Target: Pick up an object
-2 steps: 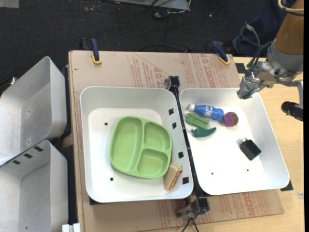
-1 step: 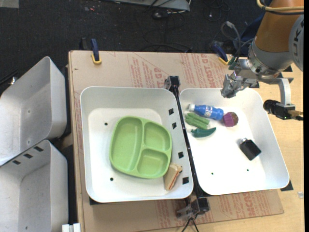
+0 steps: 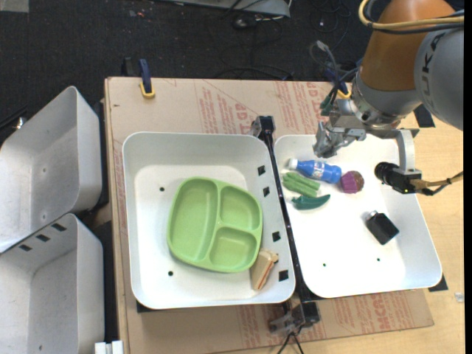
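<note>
Nearest to us, at the front edge of the left bin (image 3: 140, 198), we see a small tan wedge-shaped piece (image 3: 262, 270) leaning against the near right corner. It touches the front rim of a green divided plate (image 3: 215, 225), which lies flat across the middle of that bin.

In the right bin (image 3: 413, 271), a black block (image 3: 382, 227) sits by itself toward the right edge, well apart from the rest. Along the bin's far left part we find a cluster: a blue bottle (image 3: 318, 170) with a white cap lying on its side, a light green pod-like piece (image 3: 301, 184) just in front of it, a darker green piece (image 3: 313, 202) nearer the middle, and a purple ball (image 3: 352, 181) just beside the bottle's right end.

We see the gripper (image 3: 325, 147) hanging over the far edge of the right bin, just behind the blue bottle. Nothing sits between its fingers, and we cannot tell whether they are spread or closed. A black cylinder (image 3: 391, 174) juts beside the right edge.
</note>
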Available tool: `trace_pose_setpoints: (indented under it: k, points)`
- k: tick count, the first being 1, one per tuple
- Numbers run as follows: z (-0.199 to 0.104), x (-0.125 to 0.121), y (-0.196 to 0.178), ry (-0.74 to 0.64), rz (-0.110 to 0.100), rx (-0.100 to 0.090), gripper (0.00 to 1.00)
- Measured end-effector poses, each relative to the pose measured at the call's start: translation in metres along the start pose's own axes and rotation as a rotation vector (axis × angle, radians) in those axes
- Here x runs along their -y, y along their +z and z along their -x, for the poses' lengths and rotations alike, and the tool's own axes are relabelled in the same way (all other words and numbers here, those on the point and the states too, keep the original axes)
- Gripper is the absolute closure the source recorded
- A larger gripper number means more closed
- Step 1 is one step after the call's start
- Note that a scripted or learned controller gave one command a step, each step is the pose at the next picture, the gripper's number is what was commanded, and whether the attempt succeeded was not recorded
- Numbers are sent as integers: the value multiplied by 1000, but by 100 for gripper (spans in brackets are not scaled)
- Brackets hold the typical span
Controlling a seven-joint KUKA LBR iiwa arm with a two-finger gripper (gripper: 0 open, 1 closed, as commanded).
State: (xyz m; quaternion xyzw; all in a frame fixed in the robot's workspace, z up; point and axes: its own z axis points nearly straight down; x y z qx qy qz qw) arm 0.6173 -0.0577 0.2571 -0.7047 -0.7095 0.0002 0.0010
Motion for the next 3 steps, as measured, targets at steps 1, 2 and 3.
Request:
trace_pose_setpoints:
  k: [1,2,3]
  points:
    - [-47,-2,-1,0,2,1,100]
    - [-93,-3,14,1,0,0,100]
    - [-153,2,26,-1,-1,-1,100]
